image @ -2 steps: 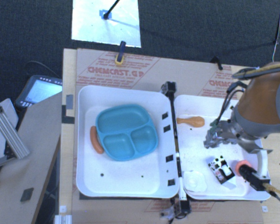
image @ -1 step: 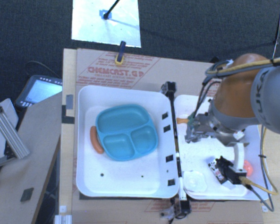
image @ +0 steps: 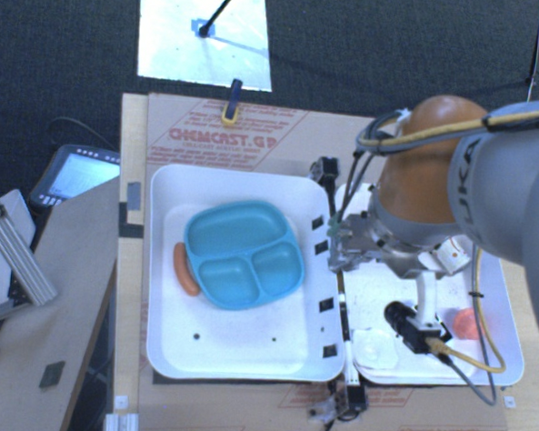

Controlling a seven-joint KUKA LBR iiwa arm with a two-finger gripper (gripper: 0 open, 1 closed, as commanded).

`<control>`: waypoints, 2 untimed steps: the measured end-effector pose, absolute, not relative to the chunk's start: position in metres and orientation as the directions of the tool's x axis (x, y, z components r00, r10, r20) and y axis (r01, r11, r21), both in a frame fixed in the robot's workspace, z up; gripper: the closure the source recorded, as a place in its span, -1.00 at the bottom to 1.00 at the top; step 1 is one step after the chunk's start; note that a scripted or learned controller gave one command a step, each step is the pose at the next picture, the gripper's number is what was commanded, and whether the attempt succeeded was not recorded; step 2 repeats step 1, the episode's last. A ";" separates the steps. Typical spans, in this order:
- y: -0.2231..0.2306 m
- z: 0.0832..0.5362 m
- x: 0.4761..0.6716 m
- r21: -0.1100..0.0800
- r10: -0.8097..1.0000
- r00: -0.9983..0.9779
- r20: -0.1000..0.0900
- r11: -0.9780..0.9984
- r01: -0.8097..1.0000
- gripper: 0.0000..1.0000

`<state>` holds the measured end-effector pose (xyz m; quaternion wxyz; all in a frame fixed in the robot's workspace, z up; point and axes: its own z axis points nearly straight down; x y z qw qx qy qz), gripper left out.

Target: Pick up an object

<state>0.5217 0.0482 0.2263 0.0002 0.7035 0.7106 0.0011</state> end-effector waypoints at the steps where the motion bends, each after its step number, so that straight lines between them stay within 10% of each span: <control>1: 0.105 0.217 0.532 0.002 1.000 -0.010 0.001 0.010 1.000 1.00; 2: 0.105 0.217 0.532 0.002 1.000 -0.010 0.001 0.010 1.000 1.00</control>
